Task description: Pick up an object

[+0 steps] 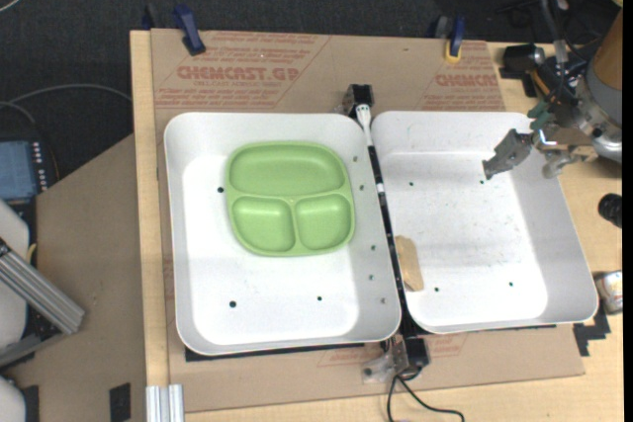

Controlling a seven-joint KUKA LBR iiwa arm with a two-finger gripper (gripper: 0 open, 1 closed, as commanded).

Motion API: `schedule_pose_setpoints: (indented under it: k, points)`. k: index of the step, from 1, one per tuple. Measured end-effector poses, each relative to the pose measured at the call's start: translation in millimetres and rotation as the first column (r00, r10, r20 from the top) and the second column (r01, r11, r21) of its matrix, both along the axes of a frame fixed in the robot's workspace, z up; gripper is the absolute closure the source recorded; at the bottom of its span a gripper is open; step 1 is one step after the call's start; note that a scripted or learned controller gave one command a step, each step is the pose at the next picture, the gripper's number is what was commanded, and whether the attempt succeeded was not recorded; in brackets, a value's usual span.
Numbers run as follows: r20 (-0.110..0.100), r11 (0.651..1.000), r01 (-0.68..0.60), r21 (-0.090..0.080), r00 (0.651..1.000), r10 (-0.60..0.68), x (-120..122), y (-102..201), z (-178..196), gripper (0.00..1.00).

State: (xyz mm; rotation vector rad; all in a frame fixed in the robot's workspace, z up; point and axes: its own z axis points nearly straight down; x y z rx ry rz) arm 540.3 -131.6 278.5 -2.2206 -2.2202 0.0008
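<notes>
A small tan wooden block (pixel 408 264) lies flat in the right bin (pixel 495 252), against its left wall near the front. My gripper (pixel 520 166) hangs over the back right part of that bin, well away from the block, up and to the right of it. Its fingers stand spread, one grey finger (pixel 504 153) pointing down-left, and nothing is between them. A light green divided plate (pixel 290 198) with three compartments rests in the left bin (pixel 188 282).
The two white bins sit side by side on a brown board (pixel 257 64) clamped at the back. Cables and arm hardware (pixel 574 84) crowd the far right edge. A black bracket (pixel 358 99) sits between the bins at the back.
</notes>
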Motion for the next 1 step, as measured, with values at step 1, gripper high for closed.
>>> schedule_pose_setpoints:
  k: [1]
  points:
    - [0.011, 1.0, -0.007, 0.0, 1.0, 0.007, -62.0, 58.4, 91.6, 0.0]
